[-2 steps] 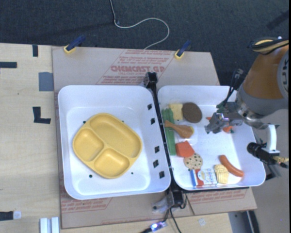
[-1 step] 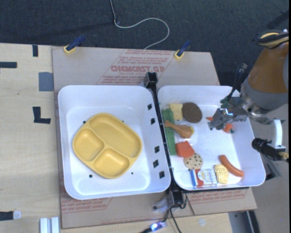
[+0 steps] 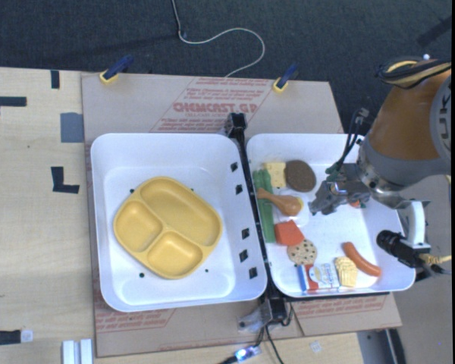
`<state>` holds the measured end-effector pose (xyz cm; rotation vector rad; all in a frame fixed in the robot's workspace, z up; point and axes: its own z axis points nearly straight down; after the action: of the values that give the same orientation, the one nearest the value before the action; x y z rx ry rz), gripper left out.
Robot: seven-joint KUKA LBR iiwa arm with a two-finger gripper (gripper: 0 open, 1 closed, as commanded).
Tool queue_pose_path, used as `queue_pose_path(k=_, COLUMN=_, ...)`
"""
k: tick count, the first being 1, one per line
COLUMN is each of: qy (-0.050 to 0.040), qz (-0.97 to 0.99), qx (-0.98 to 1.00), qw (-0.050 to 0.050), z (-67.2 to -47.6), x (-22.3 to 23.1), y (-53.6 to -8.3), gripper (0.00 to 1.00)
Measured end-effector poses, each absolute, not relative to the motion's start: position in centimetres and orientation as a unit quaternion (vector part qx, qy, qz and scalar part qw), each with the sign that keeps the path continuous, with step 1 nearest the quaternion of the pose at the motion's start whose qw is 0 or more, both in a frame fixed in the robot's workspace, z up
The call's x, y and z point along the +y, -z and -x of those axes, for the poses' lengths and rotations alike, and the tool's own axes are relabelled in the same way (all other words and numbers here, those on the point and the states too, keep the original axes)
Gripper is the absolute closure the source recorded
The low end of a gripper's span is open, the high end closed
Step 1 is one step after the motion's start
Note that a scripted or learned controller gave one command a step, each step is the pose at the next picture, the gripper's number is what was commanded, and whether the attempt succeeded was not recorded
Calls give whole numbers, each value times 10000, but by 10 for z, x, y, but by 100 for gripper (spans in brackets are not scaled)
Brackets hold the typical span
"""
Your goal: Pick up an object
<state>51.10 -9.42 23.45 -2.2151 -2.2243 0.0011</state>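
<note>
Tray (image 3: 167, 225), yellow and three-sectioned, lies in the left bin (image 3: 106, 154). Right bin (image 3: 387, 279) holds toy food: green strip (image 3: 266, 217), drumstick (image 3: 280, 200), brown patty (image 3: 300, 176), cookie (image 3: 303, 252), sausage (image 3: 361, 258). Claw (image 3: 330, 198) sits above this bin beside the patty; finger opening cannot be determined, nothing visibly held.

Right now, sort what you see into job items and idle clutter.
Job: hand; brown patty; drumstick; cookie; sausage; orange block; right bin.

Idle: yellow tray; left bin; white cable; clamps.
</note>
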Motion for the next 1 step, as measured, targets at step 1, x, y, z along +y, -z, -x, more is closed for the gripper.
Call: queue_pose_path(k=1, qy=-12, qz=7060, qx=-7082, qw=19, z=-489, x=-60, y=-233, gripper=100)
